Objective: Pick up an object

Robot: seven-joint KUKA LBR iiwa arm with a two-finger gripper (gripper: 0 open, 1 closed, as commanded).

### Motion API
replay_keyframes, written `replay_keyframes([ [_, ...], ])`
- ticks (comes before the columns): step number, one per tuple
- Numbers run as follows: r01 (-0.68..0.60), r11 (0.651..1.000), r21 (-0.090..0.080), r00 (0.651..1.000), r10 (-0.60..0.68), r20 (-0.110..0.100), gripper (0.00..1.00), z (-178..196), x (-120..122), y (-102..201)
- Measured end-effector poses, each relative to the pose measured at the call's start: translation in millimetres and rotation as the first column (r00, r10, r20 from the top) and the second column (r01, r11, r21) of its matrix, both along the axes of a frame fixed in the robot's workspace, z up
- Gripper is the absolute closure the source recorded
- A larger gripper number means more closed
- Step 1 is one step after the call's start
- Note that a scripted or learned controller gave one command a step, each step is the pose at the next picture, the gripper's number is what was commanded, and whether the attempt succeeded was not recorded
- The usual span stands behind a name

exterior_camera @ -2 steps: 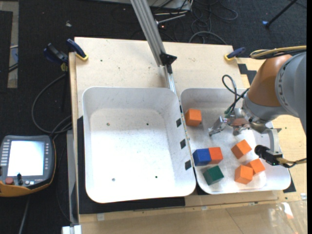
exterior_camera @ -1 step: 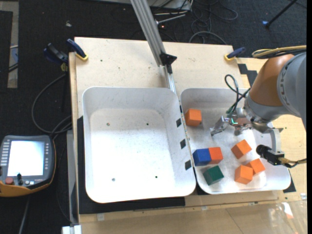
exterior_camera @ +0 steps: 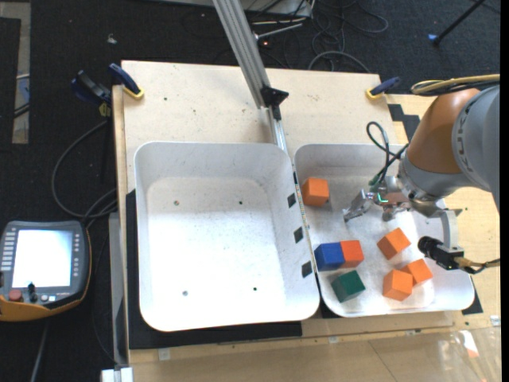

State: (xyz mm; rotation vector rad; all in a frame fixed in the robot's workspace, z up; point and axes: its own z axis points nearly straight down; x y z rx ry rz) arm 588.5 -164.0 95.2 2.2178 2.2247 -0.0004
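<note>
Gripper hangs in the right bin, apparently spread and holding nothing, between the lone orange cube and the cluster of orange blocks. Centred over neither, it could close on air. Cubes look smooth, hard-edged; bin glossy plastic.

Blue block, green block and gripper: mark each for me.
Blue block (exterior_camera: 328, 255): camera view, top face.
Green block (exterior_camera: 347, 285): camera view, top face.
Gripper (exterior_camera: 358, 207): camera view, between its fingertips.

Robot lab — teach pendant (floor cables).
</note>
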Motion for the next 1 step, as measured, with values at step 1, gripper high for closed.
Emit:
replay_keyframes([
  [1, 0.004, 1.000, -0.002, 1.000, -0.004, 0.006, 0.00, 45.5, 10.9, -21.3],
])
